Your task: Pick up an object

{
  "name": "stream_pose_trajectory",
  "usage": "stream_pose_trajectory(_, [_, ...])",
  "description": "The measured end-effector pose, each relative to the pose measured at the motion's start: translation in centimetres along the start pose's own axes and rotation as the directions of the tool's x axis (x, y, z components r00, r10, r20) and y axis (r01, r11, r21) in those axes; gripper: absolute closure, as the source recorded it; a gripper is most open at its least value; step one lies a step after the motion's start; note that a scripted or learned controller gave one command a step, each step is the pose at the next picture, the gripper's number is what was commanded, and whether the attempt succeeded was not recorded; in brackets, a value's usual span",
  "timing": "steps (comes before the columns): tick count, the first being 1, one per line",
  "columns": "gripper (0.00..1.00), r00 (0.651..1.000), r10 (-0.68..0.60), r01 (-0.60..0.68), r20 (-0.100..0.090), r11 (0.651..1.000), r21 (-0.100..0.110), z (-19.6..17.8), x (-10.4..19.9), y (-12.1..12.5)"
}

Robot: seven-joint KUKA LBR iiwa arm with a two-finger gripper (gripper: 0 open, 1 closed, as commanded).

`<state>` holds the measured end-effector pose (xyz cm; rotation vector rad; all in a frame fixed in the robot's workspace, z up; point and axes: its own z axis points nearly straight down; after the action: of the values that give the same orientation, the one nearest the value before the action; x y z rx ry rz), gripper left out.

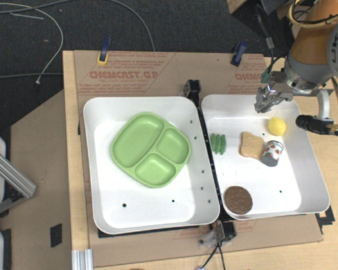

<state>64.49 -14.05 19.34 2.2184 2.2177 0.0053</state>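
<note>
**Gripper poised over the right bin**

While the gripper (265, 103) hangs at the right bin's (310, 190) twelve o'clock, jaw state unreadable, we judge the lemon (276, 126), just toward five o'clock, the nearest pick: centre over it, descend straight. Cardboard (79, 122) underlies both bins; cables (34, 16) cross dark floor.
</note>
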Motion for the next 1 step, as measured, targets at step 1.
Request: stream_pose_trajectory(1, [1.0,1.0,-0.002,0.002,0.001,1.0,-0.002,-4.99,-0.58,0.89])
